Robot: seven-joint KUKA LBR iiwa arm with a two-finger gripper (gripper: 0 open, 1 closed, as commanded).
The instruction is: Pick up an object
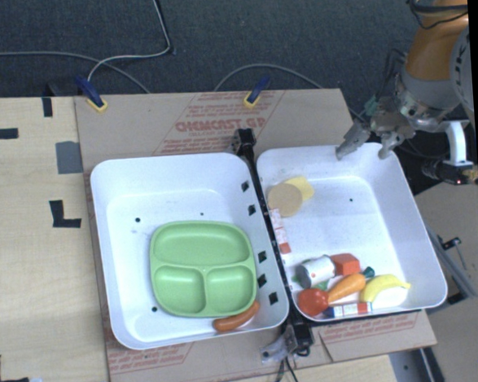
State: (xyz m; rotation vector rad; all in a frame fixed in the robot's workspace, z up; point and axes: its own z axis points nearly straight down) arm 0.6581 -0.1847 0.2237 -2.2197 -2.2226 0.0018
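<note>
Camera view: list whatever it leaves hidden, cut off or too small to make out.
- Toy pile in the right bin: the pieces overlap, so their lower parts are hidden and the small ones cannot be identified.
- Arm: cut off by the picture's top right edge.
- Hand: small and blurred at the right bin's far rim.
- Sausage: partly tucked under the green tray.

— What sort of place is this?
— A robotics lab: cardboard sheet (218, 122) held by blue clamps (92, 93), loose cables (158, 20) over dark carpet (292, 19), black tape marks (61, 215) on the wooden bench (33, 282).
</note>
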